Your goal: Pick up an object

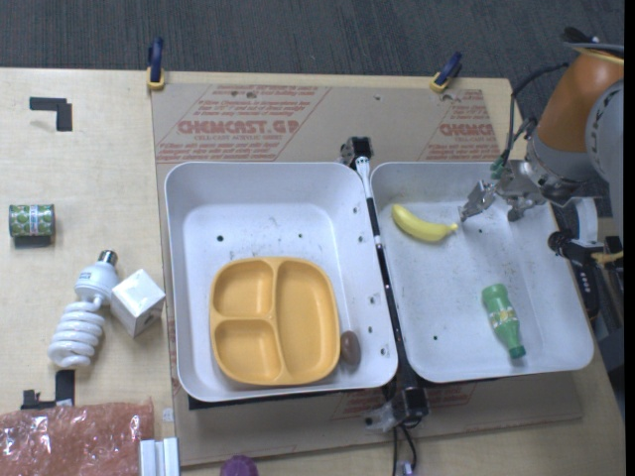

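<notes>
Over in the right bin (556,360), we have the gripper (478,202) hovering low, just beside the stem end of the banana (421,225), which lies near the bin's far left corner. Whether it is open or closed, we cannot tell from this angle. Nothing sits in its grasp that we can see. We judge the banana light, a little soft and smooth-skinned, so we'd take it across the thick curved middle, gently. Nearer us lies a green bottle (504,319), well apart.

Yellow banana (424,224), green bottle (504,319) in right bin (556,357).
</notes>
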`<state>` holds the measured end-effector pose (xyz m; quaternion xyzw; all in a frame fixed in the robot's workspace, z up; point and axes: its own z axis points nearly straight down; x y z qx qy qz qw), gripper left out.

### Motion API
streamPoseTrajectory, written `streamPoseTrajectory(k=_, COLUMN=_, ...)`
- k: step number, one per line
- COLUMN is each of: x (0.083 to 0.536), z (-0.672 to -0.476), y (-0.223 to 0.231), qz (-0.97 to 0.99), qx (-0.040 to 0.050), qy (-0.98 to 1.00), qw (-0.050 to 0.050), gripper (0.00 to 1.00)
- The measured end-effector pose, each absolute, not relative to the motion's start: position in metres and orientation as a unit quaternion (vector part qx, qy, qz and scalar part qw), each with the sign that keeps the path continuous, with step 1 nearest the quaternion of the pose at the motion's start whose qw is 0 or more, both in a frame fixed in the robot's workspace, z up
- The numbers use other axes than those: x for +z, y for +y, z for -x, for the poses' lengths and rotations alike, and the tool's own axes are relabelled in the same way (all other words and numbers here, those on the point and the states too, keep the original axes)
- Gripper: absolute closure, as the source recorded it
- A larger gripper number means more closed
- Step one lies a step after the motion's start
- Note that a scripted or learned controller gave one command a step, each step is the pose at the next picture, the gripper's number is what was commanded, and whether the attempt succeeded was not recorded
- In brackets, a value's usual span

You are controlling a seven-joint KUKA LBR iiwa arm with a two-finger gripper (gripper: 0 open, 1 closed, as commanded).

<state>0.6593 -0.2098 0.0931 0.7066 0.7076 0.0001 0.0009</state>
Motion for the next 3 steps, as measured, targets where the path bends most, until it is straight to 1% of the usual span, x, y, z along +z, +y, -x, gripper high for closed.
streamPoseTrajectory(k=1, x=0.115, z=-0.613, y=-0.204, qz=-0.708, qx=-0.0001, qy=0.707, qw=0.000, gripper=0.00)
streamPoseTrajectory(k=2, x=0.092, z=-0.555, y=-0.179, qz=-0.708, qx=0.0000, qy=0.706, qw=0.000, gripper=0.00)
streamPoseTrajectory(k=3, x=0.092, z=-0.505, y=-0.111, qz=-0.708, qx=-0.0001, qy=0.707, qw=0.000, gripper=0.00)
